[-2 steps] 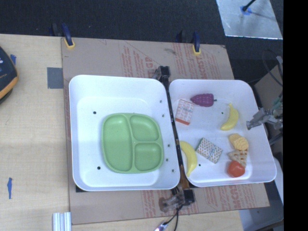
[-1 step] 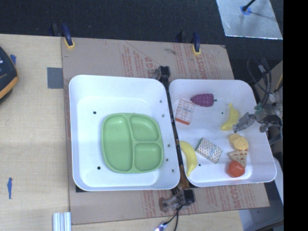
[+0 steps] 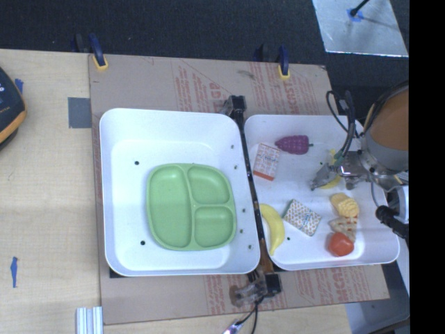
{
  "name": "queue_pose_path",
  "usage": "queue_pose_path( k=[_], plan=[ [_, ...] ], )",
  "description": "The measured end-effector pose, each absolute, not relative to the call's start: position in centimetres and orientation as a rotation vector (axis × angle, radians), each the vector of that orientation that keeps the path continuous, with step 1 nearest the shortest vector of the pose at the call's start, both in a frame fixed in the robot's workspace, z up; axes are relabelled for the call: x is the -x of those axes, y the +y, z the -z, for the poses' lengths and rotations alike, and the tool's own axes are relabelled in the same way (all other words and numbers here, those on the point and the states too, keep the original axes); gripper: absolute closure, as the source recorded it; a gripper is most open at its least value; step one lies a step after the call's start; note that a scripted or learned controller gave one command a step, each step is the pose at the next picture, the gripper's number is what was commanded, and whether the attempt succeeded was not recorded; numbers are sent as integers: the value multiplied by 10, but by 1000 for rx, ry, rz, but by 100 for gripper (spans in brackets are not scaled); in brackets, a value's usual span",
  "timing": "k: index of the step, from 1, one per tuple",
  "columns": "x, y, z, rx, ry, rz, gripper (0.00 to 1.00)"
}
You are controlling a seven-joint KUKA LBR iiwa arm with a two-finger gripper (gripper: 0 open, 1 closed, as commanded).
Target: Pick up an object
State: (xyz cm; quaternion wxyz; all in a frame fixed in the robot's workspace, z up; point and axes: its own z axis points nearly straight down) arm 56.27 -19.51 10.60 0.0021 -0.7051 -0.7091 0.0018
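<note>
In the right bin (image 3: pixel 306 127) lie a purple bunch of grapes (image 3: pixel 293 144), a small white and red carton (image 3: pixel 265 161), a banana (image 3: pixel 272 227), a patterned blue and white box (image 3: pixel 302 217), a yellow lumpy piece (image 3: pixel 344 204), a tan wedge (image 3: pixel 343 225) and a red tomato (image 3: pixel 340 244). My gripper (image 3: pixel 324 181) reaches in from the right and hangs low over the bin's right middle, tip pointing left. A small yellow object (image 3: pixel 332 181) shows right at its tip, mostly hidden by it. I see nothing lifted off the bin floor.
The left bin (image 3: pixel 125 152) holds a green divided plate (image 3: pixel 190 205). Both bins rest on a brown board (image 3: pixel 174 82) clamped to the bench. A dark and orange device (image 3: pixel 8 106) sits at the far left edge. Cables (image 3: pixel 344 113) loop near the wrist.
</note>
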Motion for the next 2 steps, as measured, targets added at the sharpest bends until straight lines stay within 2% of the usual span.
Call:
queue_pose_path(
  k=[1, 2],
  plan=[
    [-494, -212, -91, 2215, -2225, -4, 0],
    [-494, -213, -102, 2210, -2229, -6, 100]
  ],
)
